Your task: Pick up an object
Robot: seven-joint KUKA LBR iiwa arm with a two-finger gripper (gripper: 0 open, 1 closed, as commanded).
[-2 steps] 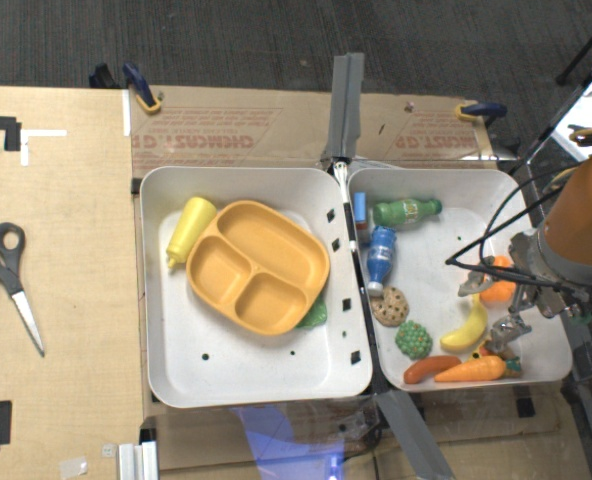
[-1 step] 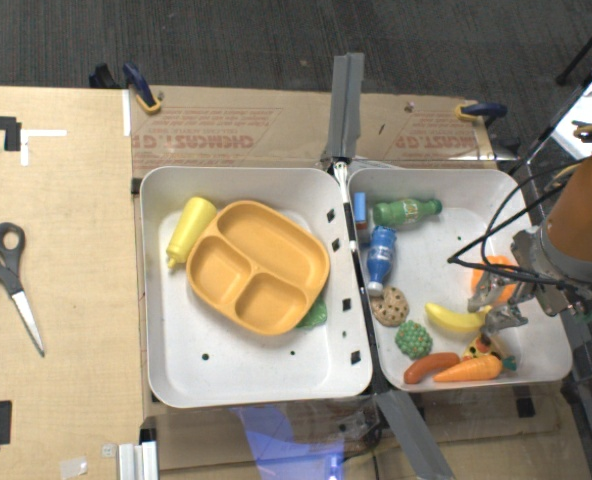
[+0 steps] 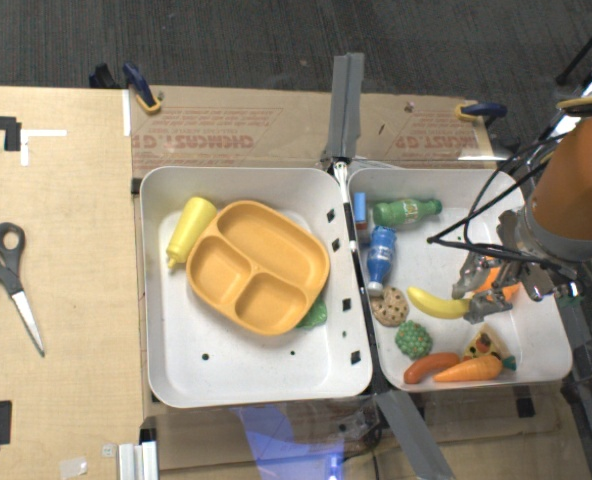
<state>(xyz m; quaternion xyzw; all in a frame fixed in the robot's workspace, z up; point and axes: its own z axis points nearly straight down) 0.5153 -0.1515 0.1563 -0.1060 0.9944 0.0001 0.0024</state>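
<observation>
Over the right bin point(image 3: 551, 363), the gripper point(image 3: 479, 293) hangs low at the right side, arm coming in from the right w/ its orange band above the wrist. Fingers are dark and lost in cables and shadow; I cannot tell how far apart they stand, and I see nothing clearly between them, so I log no hold.

Nearest candidate, in my judgement, is the banana point(image 3: 437, 304): smooth yellow curved piece lying flat, its right end just beside the gripper tip. An orange item sits under the wrist, partly hidden; unidentifiable.

Other right-bin contents, all loose on the floor, approx. as dumped:
- green bottle point(image 3: 405, 211), on its side at far edge; glossy, cylindrical.
- blue bottle point(image 3: 380, 255), lying against the left wall.
- cookie point(image 3: 389, 308), round, speckled, touching the banana's left end.
- green knobbly ball point(image 3: 413, 340), near the cookie.
- two carrots point(image 3: 456, 368), tapered, orange, side by side at the near wall.
- small yellow wedge point(image 3: 485, 344), just above the carrots.

Left bin point(image 3: 166, 368): orange three-compartment tray point(image 3: 257, 266), rigid plastic, tilted across a yellow bottle point(image 3: 190, 230) and a green item at its near-right corner.

Scissors point(image 3: 13, 278) lie on the bench at left, well apart from both bins.
</observation>
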